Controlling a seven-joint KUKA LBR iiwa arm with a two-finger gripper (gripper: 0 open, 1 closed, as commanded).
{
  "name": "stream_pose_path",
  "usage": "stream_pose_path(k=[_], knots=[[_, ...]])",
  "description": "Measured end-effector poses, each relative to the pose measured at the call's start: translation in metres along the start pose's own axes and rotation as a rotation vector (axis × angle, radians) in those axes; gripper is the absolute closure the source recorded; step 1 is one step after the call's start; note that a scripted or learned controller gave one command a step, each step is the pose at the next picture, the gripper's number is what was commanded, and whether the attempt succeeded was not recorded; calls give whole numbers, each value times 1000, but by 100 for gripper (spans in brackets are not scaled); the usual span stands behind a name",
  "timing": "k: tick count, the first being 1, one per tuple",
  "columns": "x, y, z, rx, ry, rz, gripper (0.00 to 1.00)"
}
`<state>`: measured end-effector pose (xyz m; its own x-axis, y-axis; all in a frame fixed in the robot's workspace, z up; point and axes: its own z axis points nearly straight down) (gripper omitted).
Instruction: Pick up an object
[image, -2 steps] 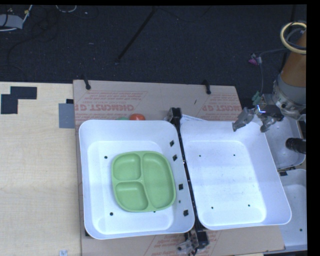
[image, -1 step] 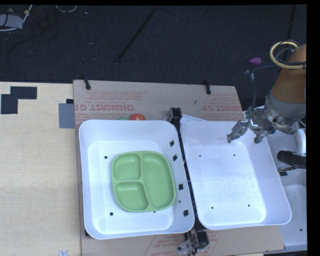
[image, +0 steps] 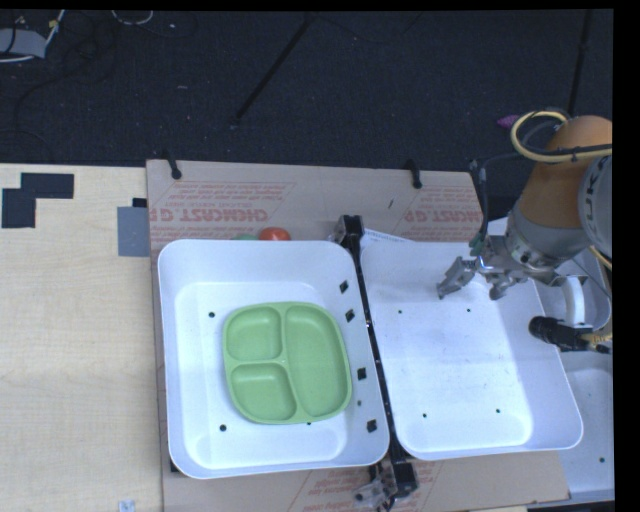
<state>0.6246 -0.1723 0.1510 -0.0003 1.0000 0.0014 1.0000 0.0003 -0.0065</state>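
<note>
A green divided plate (image: 287, 362) lies flat in the middle of the left bin (image: 190, 350). My gripper (image: 475, 281) hangs over the upper right part of the right bin (image: 470, 380), well away from the plate. Its two fingers (image: 452, 281) are spread apart with nothing between them. The grey arm with its orange band (image: 560, 170) comes in from the right edge.
A small red object (image: 274, 235) peeks out behind the left bin's far rim. A black divider clamp (image: 365, 340) runs between the two bins. A cardboard sheet (image: 300, 205) lies under the bins, on a wooden bench (image: 70, 350) that extends to the left.
</note>
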Motion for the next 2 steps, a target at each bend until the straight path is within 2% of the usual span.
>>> stream_pose_path(k=[1, 2], knots=[[5, -8, 47, 0, 0, 0, 0], [4, -7, 34, -3, -1, 1, 100]])
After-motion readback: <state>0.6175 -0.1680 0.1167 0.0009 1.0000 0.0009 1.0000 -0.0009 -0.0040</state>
